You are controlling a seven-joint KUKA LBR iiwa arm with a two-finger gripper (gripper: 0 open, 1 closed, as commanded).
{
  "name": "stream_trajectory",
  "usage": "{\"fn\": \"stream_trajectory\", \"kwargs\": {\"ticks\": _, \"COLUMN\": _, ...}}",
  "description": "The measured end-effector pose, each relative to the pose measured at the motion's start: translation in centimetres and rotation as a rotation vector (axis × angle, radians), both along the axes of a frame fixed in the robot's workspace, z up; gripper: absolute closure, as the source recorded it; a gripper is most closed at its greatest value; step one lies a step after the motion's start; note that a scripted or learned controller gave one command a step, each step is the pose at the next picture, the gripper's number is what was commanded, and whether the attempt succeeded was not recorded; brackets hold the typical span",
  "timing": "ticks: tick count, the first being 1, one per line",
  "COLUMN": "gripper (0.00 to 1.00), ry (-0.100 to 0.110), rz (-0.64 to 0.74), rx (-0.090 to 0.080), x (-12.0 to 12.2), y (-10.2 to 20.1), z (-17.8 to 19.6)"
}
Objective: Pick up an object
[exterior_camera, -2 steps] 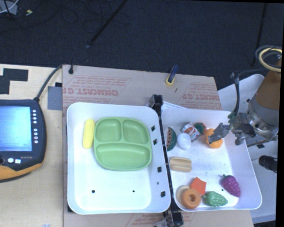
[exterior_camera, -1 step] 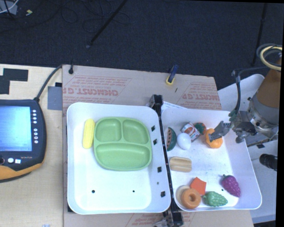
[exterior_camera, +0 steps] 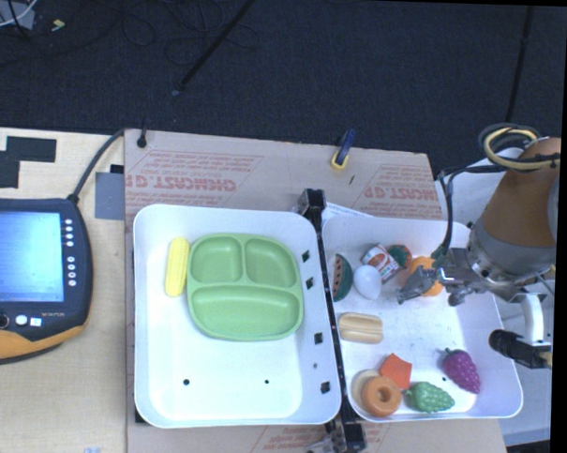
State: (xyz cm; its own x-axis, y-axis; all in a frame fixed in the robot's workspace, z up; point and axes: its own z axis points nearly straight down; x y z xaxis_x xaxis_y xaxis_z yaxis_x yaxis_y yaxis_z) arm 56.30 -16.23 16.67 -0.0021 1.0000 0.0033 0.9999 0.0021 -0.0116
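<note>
From my seat I see the gripper (exterior_camera: pixel 424 281) low over the upper part of the right bin (exterior_camera: pixel 501 409), its dark fingers pointing toward the left of the view. Whether they are clenched or released I cannot tell; the tips blur against an orange object (exterior_camera: pixel 426 270) lying right at them, and I cannot say if that piece sits between the fingers or just beside them. Behind the gripper the grey arm (exterior_camera: pixel 514 217) rises toward the right edge, with its orange band near the top.

Just left of the fingertips lie a white egg-shaped piece (exterior_camera: pixel 366 282) and a small red-and-white can (exterior_camera: pixel 381 259), touching or nearly so. Further left, against the bin's wall, lies a watermelon slice (exterior_camera: pixel 341 276). Below these lies a tan hot-dog bun (exterior_camera: pixel 360 327). Along the bin's lower edge I see a brown donut (exterior_camera: pixel 381 396), an orange-red block (exterior_camera: pixel 396 369) just above it, a green lumpy vegetable (exterior_camera: pixel 430 397) to its right, and a purple grape cluster (exterior_camera: pixel 461 368) beyond that.

The left bin (exterior_camera: pixel 155 375) holds a green divided plate (exterior_camera: pixel 245 287) with a yellow corn cob (exterior_camera: pixel 176 266) just beside its left rim. On the bench at far left rests a control pendant (exterior_camera: pixel 26 275) with a lit screen.
</note>
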Motion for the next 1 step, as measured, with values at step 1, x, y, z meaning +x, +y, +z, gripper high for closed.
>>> {"fn": "stream_trajectory", "kwargs": {"ticks": 1, "gripper": 0.00, "ry": 0.001, "rz": 0.000, "rx": 0.001, "x": -0.89, "y": 0.70, "z": -5.32}}
